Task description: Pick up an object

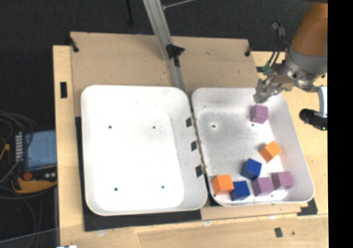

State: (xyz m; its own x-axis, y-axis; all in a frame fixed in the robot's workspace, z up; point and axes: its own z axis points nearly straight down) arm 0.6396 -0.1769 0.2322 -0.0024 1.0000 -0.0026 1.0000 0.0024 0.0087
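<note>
The gripper (263, 95) hung over the far right part of the right bin (220, 110), its tip just above and beside a purple cube (258, 113) — whether they touched could not be told, nor whether the tool was open or closed. Behind it rose the grey arm with its orange band (311, 20), leaning in from the right.

Nearer the camera than the gripper, the remaining blocks sat well apart from it: an orange cube (270, 151) below it, a blue cube (251, 168) further down, and along the bin's near edge an orange cube (223, 184), a blue cube (240, 190) and two purple cubes (263, 185) (284, 179) close together. The bin floor looked scuffed and grey-speckled around the middle.

To the gripper's left lay the left bin (138, 147), white with a few dark dots. Both bins rested on a pale wooden bench (121, 59) with a tan board under them and a black mat at the near edge. A slanted metal rail (157, 15) crossed the far side — ending between the bins. Beyond the bench the floor was dark; at the far left sat a tangle of cables and a blue-and-yellow device (36, 158).
</note>
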